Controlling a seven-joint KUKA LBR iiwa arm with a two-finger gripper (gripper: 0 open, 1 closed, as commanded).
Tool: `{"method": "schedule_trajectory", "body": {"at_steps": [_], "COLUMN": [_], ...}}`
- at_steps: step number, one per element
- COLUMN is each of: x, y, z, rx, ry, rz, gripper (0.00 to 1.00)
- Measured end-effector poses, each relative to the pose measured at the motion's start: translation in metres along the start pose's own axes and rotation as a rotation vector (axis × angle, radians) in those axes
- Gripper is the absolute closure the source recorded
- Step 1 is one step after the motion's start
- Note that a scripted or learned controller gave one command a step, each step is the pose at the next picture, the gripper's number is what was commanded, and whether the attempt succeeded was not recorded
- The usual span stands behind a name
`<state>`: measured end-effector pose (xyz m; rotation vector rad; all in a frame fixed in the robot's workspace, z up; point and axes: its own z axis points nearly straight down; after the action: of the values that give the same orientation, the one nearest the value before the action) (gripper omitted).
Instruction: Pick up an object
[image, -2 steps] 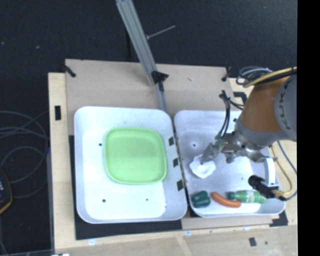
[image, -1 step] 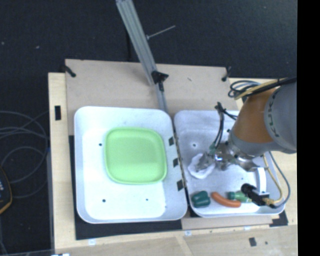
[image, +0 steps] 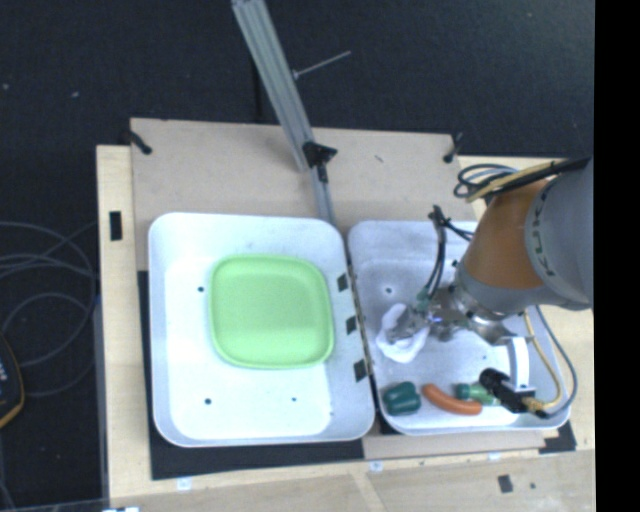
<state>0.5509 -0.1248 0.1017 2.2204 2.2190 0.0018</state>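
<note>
Camera view: your gripper (image: 418, 322) sits over the white cloth (image: 398, 338) at the right bin's (image: 372, 250) nine o'clock. Finger opening: cannot tell. Cloth looks soft, light; pinch a raised fold.

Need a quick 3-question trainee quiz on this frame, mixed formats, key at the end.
1. True or false: the green plate lies in the right bin.
2. Which thing lies nearest the right bin's front-left corner? A) carrot B) dark green block C) white cloth
3. Fill in: the gripper is over the ____ bin, next to the white cloth.

Key: 1 false, it lies in the left bin; 2 B; 3 right.
</note>
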Motion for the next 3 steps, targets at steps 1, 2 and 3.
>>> {"method": "schedule_trajectory", "body": {"at_steps": [1,2,3], "x": [0.0,0.001,-0.006], "y": [0.001,0.001,0.005], "z": [-0.012,-0.054,-0.099], "rx": [-0.004,-0.001,-0.002], "ry": [0.001,0.001,0.0], "rz": [0.001,0.0,0.0], "gripper": [1.0,1.0,1.0]}}
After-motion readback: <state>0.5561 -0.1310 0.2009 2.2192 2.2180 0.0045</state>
